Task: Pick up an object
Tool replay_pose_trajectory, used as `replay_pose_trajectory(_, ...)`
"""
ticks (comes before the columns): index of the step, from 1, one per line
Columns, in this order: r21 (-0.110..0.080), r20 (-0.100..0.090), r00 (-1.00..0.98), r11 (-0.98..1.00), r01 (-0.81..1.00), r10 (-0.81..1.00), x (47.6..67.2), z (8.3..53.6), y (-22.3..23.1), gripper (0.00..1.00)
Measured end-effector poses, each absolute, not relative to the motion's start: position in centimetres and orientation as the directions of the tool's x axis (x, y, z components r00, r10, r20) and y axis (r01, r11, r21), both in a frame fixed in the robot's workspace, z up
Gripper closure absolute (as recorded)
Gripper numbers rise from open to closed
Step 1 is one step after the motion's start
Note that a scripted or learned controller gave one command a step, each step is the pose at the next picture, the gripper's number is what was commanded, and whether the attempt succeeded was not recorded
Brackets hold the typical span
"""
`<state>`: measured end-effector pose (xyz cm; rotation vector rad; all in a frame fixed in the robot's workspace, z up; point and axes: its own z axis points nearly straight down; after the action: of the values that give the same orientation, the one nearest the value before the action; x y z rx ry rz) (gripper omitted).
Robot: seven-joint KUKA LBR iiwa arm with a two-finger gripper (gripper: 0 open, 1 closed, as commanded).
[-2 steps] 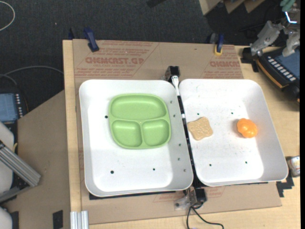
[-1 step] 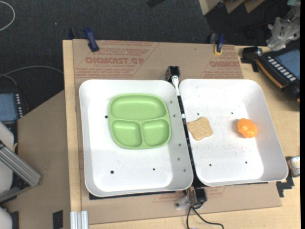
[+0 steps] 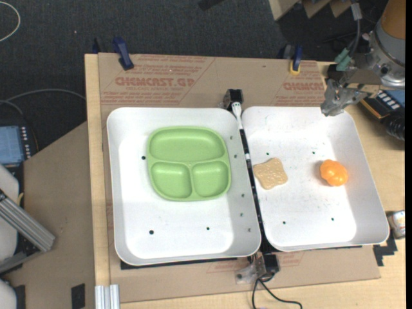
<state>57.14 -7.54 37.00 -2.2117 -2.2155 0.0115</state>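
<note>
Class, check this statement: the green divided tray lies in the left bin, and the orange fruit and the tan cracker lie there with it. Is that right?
Not quite. The green divided tray does lie in the left bin, but the orange fruit and the tan cracker lie in the right bin, as the camera view shows.

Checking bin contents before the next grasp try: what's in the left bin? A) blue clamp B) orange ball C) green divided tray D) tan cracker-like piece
C: the green divided tray lies in the left bin, while the orange object and the tan piece lie in the right bin.
</note>
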Motion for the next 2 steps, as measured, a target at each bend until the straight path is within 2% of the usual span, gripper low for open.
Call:
replay_pose_trajectory(1, 0.006, -0.004, 0.007, -0.007, 1.000, 1.000, 58.2, 40.0, -14.1, 1.00)
replay_pose_trajectory(2, 0.010, -0.009, 0.010, -0.009, 1.000, 1.000, 55.7, 47.0, -23.1, 1.00)
